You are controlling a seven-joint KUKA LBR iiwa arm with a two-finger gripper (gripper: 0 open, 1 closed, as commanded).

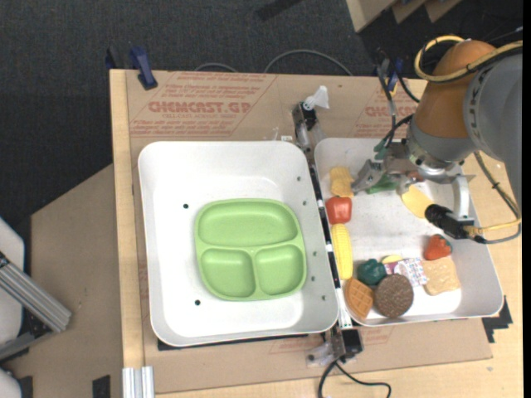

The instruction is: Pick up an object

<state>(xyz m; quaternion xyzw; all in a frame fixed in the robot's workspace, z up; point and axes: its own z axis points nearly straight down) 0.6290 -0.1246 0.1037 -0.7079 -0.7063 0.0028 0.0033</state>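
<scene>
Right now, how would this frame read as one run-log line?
end effector: low over right bin's far end, grasp unconfirmed | nearest: yellow piece, red piece | green tray: left bin

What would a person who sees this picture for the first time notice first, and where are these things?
The eye falls first on the green divided plate, which lies alone in the middle of the left bin. Next comes the right bin, crowded with small toy foods: a corn cob along its left wall, a red piece above it, and a brown round cookie near the front. The grey arm with its orange band reaches over this bin's far end.
</scene>
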